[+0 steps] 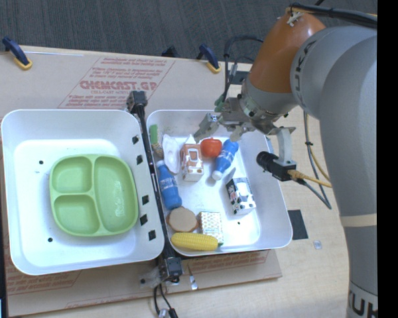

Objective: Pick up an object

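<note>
Gripper (220,128) hangs over the back of the right bin (273,212), jaws spread wide with nothing between them. Red ball (211,147) sits just below the fingertips, touching the small blue bottle (224,159); green divided plate (93,195) lies in the left bin (13,177).

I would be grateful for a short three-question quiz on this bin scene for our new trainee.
1. True or false: the green divided plate lies in the same bin as the corn cob.
2. Which lies nearest the gripper? A) the corn cob B) the red ball C) the green divided plate
3. Fill in: the blue bottle lies along the right bin's ____ wall.

Key: 1 false; 2 B; 3 left.
</note>
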`<act>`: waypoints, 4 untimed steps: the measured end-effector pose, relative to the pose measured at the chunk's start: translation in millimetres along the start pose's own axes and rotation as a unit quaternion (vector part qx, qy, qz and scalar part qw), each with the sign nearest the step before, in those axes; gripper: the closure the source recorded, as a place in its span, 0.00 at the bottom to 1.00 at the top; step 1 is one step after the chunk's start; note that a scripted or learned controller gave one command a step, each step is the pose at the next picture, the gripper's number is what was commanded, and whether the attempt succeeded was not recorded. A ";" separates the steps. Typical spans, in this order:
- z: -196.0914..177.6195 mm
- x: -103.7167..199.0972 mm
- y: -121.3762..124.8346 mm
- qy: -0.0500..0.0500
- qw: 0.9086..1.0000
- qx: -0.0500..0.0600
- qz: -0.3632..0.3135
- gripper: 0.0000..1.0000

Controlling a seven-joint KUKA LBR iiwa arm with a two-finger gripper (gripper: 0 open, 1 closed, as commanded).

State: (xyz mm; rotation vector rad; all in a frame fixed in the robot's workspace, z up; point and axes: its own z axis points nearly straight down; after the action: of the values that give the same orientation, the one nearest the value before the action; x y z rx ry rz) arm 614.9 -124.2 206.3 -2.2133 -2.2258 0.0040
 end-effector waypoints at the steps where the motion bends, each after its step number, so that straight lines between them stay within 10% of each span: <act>1: 96.1 -30.4 15.2 0.000 1.000 -0.008 0.000 0.00; 2: 85.4 -29.8 15.8 0.000 1.000 -0.008 -0.002 1.00; 3: 85.4 -30.0 15.7 0.000 1.000 -0.008 -0.002 0.00; 4: 114.6 -44.6 41.7 0.000 1.000 -0.001 0.000 0.00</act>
State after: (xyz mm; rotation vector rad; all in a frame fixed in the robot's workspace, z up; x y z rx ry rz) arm 656.5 -168.6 91.5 -2.2130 -2.2267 0.0016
